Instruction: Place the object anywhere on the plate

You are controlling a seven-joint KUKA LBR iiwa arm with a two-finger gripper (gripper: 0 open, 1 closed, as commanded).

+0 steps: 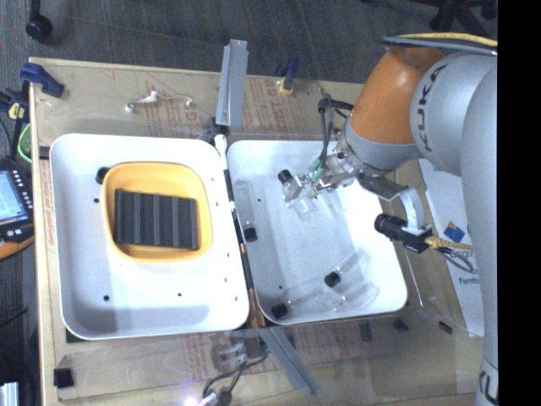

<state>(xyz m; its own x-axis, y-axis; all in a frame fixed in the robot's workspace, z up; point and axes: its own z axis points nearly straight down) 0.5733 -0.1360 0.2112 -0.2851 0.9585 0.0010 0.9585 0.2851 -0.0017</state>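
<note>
A yellow plate (155, 178) lies in the left white bin (76, 294), towards its back. A dark grey ribbed rectangular object (157, 219) rests flat on the plate, covering most of its middle. My gripper (309, 189) hangs over the back part of the right white bin (270, 260), well to the right of the plate and apart from the dark object. I see nothing held at the gripper.
A clear plastic item with a black cap (336, 282) lies near the front of the right bin. A metal bar (230, 81) stands behind the seam between the bins. A handheld controller (12, 205) sits off the bench's left edge.
</note>
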